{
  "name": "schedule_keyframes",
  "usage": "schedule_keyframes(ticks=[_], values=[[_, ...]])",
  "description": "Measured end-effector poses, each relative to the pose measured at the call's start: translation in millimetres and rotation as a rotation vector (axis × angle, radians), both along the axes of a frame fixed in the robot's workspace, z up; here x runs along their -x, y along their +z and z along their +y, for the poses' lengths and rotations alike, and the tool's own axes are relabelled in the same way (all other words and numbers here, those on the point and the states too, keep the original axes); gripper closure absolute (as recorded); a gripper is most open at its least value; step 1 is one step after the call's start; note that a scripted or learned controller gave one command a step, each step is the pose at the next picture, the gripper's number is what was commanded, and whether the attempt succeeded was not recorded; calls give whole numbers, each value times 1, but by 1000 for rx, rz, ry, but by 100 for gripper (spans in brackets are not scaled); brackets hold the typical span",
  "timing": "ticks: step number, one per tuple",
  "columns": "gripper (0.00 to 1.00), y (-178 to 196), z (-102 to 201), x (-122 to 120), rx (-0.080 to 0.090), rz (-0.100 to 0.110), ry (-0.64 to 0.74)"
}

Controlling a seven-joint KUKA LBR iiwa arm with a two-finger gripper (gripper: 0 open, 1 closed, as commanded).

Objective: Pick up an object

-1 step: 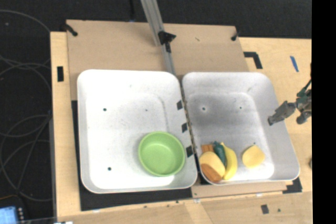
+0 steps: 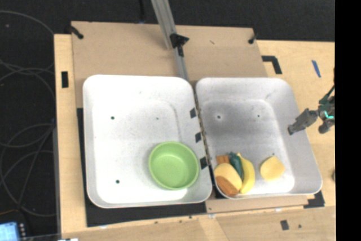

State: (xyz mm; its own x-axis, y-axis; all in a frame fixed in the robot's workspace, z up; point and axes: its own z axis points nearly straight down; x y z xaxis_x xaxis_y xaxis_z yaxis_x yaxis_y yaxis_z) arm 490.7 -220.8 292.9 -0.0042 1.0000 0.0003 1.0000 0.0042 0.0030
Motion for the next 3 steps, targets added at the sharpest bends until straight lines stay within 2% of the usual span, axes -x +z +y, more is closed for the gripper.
schedule_keyframes(ticks=[1,3], values=[[0,-63,-1,-1,1,7,-4],[0,-149,1,-10,2,6,-6]])
